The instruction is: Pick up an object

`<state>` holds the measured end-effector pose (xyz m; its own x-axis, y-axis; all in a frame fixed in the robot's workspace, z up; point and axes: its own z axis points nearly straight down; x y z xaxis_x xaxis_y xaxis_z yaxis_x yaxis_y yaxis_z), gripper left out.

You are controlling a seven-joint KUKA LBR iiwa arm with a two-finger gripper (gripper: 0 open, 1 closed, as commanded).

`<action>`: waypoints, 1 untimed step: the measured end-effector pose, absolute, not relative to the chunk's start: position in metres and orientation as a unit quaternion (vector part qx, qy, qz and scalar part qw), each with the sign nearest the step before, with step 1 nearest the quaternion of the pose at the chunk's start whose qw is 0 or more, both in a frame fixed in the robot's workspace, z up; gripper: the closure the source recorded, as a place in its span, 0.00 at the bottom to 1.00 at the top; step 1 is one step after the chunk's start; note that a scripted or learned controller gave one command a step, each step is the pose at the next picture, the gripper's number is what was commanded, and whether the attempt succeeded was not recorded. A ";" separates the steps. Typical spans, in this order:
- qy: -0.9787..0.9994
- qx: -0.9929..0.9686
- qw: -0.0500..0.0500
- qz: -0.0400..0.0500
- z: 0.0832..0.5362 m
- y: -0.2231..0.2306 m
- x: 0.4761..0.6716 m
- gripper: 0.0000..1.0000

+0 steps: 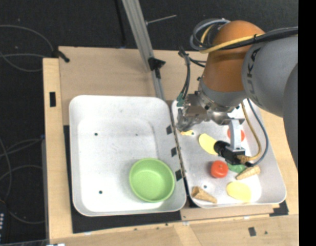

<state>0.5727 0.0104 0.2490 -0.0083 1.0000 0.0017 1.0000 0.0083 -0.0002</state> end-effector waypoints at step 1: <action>-0.710 -0.704 0.001 0.000 0.240 0.070 0.559 1.00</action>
